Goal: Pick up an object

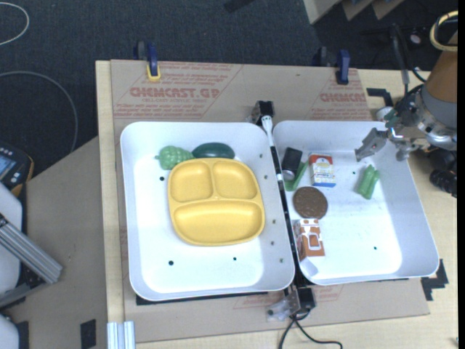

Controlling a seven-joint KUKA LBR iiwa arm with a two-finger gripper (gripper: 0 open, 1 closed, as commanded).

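My gripper [383, 145] hangs over the back right corner of the right bin [378, 257]. It is open and there is nothing between its fingers. A small green object [367, 182] lies just below it on the bin floor. Further left in the same bin lie a red and white box [322, 170], a black object [291, 158], a brown disc [310, 202] and an orange and white packet [311, 238]. The grey arm with its orange band [445, 86] comes in from the right.
The left bin [145, 267] holds a yellow divided plate [215, 200], with a light green object [173, 157] and a dark green object [213, 150] at its back edge. Blue clamps [151, 55] [342, 65] hold the cardboard base at the back.
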